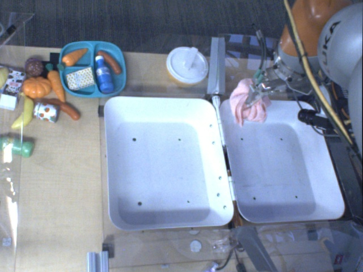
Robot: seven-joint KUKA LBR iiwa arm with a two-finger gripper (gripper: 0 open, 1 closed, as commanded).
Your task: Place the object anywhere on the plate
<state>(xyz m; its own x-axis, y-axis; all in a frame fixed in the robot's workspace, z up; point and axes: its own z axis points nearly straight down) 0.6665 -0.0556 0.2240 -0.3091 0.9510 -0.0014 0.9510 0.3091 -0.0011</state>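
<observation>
At the far left of the tabletop (57, 197), left of the left bin (164, 160), a scatter of toy food was seen: a green item (17, 147) nearest the edge, a banana (24, 114), a small can (45, 112), an orange pumpkin (36, 87), a dark round fruit (34, 67) and a sausage (67, 109). Just behind that bin's far left corner a blue divided plate (116, 52) was set, holding a carrot (75, 56), a blue bottle (104, 74), a small sausage (112, 62) and a checked block (80, 79). A white lidded cup (188, 65) was placed behind the left bin's far right corner, close to a grey bar (215, 67) between the bins.

The left bin was seen flat on the tabletop, touching the right bin (286, 174) along one side.

A pink cloth (248, 107) was found over the far left part of the right bin, hanging in soft folds, its top gathered at the jaws. The gripper (262, 88) was held above that corner, and the jaws were seen pinching the top of the cloth, which drooped below them toward the bin floor. Whether the cloth's lower edge touched the floor could not be told. The cloth was well apart from the plate, with the cup and the bar between them.

The grey arm (340, 44), with its orange band (312, 16), was seen reaching in from behind the right bin's far right corner, cables (317, 95) trailing along it.
</observation>
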